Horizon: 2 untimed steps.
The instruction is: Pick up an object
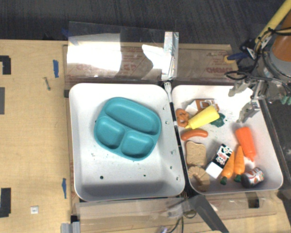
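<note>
Closest to the camera, at the near edge of the right bin (276,176), lie a slice of bread (196,153), a small black-and-white carton (219,160), two carrots (234,163) and a small can (253,176). Farther in sit a bigger orange carrot (246,141), a sausage (194,134), a pretzel (182,117) and a yellow corn cob (203,116). The left bin (82,130) holds a teal divided plate (127,126), and both bins rest on the tabletop (24,130).

The hand (247,101) hangs over the far right corner of the right bin, its two metal fingers spread apart with nothing between them. It touches none of the food. So the pick looks barely begun: no object is chosen in any way the view confirms, and the reach down, the closing and the lift all remain.

If nearness is the guide, the bigger orange carrot is the likely target, lying just near of the hand along the bin's right wall. Its long axis runs roughly far to near, tilted slightly rightward toward the near end, the thicker end far and the taper pointing near. A grip across its width would suit that lie. The corn cob, left of the hand, lies slanted, its tip pointing far and right.
</note>
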### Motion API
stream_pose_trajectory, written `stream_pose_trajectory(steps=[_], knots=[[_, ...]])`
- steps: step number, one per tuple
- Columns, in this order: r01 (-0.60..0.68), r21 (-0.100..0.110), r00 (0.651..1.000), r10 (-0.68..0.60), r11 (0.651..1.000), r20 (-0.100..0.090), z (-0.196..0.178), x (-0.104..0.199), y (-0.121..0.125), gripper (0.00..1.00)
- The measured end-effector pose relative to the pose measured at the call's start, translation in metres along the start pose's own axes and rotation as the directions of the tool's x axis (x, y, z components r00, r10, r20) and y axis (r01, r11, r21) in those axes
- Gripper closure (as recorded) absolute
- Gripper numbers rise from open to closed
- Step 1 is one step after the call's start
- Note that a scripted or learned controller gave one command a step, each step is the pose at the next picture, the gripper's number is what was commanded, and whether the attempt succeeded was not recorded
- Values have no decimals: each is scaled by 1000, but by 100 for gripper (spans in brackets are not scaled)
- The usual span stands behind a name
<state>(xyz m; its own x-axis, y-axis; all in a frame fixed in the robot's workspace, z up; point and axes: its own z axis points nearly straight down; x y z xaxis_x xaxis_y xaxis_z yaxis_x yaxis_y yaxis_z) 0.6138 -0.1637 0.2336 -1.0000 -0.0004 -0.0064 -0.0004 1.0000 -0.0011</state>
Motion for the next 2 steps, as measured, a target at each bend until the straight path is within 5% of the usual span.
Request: stream_pose_trajectory(steps=[1,2], knots=[[-93,2,996,93,996,11,109,-33,-15,0],[-174,-1,985,174,985,2,146,-16,8,0]])
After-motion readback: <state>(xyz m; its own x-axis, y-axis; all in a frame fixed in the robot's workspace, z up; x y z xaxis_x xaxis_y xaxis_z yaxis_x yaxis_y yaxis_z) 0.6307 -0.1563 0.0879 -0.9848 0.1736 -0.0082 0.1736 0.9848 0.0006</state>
